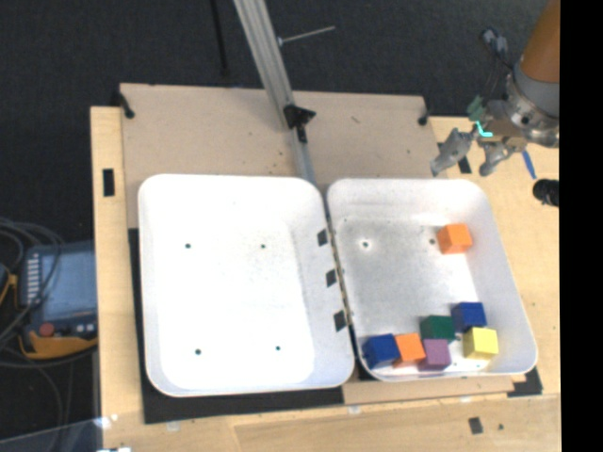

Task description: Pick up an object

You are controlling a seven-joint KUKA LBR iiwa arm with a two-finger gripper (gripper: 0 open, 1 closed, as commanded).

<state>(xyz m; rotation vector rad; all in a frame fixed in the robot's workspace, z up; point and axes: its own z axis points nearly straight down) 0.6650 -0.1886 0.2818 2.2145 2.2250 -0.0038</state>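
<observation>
Presently the grey two-finger gripper [472,158] hangs spread and unladen past the right white bin's [506,273] rim, risking a missed descent beside the lone orange cube [455,238].

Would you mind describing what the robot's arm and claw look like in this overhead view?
The arm enters at the upper right, showing an orange band above a grey metallic wrist. The claw is grey, with two short stubby fingers, a small teal-lit spot near its base, a thin blue piece on its right side and a dark cable rising behind it.
</observation>
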